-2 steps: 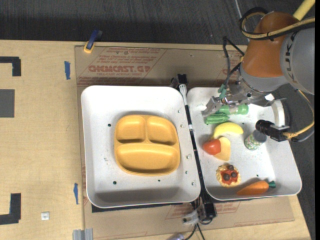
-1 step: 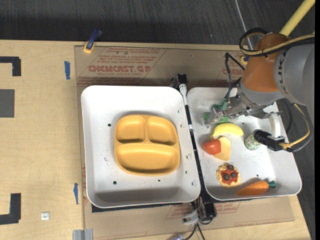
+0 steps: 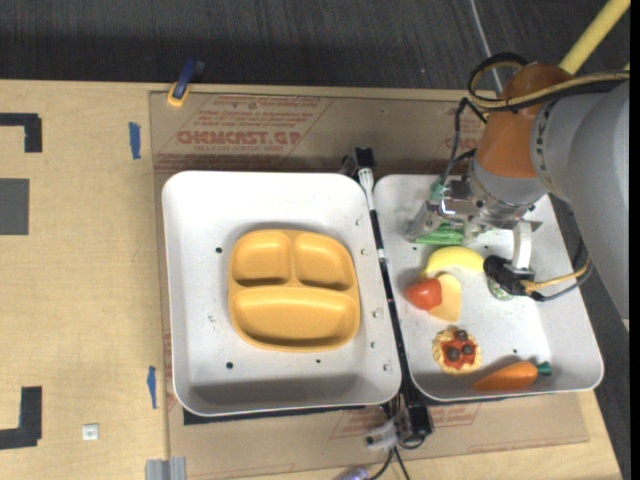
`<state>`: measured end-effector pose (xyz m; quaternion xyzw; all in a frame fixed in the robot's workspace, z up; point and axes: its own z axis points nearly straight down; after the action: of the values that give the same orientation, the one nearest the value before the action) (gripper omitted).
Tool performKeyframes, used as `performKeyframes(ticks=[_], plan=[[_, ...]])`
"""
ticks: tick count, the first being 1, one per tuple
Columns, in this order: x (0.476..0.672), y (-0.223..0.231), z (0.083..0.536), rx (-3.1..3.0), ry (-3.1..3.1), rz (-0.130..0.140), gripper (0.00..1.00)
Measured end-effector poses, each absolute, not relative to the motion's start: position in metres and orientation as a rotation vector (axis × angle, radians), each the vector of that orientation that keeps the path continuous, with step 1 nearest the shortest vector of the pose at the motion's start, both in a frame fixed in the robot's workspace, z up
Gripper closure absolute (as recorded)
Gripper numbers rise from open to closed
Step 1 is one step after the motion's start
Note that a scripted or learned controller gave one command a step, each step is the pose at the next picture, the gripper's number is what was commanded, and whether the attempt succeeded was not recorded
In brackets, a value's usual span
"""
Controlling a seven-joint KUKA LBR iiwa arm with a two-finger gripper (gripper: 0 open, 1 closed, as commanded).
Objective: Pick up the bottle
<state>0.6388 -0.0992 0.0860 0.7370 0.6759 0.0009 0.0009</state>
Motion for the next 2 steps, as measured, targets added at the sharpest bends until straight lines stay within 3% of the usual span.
performKeyframes(ticks=[1,2], plan=[[0.601,-0.101,0.086,2.72,1.572,0.001,0.0],[0.613,-0.036,0.185,2.792,1.442,0.0,0.0]])
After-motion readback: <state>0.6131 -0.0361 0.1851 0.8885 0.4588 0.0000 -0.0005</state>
